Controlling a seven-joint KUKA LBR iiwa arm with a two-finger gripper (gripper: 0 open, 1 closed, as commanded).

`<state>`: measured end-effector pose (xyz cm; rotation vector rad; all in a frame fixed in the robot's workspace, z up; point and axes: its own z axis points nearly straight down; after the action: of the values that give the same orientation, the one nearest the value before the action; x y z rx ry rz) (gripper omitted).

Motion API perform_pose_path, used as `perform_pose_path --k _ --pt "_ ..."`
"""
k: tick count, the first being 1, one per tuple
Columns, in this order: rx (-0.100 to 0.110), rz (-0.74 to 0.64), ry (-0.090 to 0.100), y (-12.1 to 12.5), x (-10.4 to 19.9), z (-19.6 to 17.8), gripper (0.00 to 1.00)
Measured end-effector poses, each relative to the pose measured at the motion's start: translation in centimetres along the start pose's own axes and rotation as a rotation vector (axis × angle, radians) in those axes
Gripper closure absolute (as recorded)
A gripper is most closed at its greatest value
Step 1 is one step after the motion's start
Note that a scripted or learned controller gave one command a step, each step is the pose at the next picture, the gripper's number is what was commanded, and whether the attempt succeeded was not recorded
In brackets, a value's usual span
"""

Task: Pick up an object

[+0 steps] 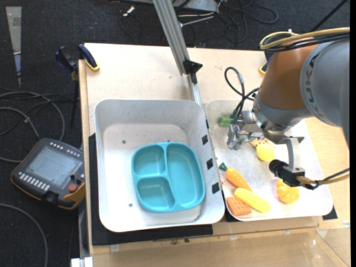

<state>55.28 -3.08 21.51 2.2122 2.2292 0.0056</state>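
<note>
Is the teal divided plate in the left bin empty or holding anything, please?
Empty: the teal divided plastic plate shows bare teal in all three compartments. The toy foods, such as the orange carrot, lie in the right white bin.

A teal divided plate (167, 177) (three compartments) lies in the left bin (111, 115).

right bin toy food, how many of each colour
yellow: 3 – piece by the gripper, long piece, piece at the right
orange: 2 – carrot, waffle-like piece
green: 1 – small piece
total: 6
</note>
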Motion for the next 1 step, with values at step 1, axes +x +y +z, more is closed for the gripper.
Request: perform_pose_path --k 1 --pt "0.001 0.000 0.000 0.58 5.11 -1.43 1.00"
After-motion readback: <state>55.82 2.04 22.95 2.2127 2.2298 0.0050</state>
